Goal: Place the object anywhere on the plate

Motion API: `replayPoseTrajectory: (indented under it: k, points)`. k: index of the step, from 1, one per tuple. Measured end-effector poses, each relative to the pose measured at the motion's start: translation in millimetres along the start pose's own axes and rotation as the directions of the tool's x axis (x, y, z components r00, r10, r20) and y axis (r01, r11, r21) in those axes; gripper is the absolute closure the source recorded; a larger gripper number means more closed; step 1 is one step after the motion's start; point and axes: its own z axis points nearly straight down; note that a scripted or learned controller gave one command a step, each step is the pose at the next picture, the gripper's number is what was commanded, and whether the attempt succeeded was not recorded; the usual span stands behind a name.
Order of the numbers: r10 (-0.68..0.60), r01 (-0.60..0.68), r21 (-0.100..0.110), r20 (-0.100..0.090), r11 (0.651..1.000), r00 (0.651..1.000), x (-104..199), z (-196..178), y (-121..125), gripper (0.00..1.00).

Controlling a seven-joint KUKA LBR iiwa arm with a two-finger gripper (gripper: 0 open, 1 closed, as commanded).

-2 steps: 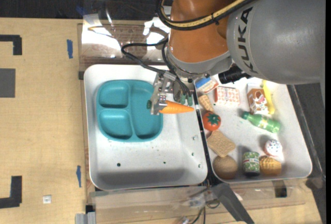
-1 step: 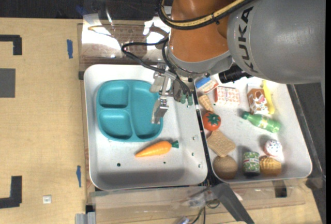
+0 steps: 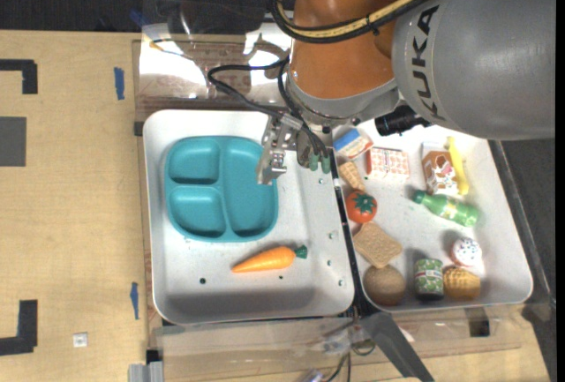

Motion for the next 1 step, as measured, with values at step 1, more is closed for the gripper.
replayPoseTrajectory:
  k: [1]
  points:
    - [0.000,0.000,0.000,-0.001,1.000,1.000,0.2,0.7,-0.1,0.00]
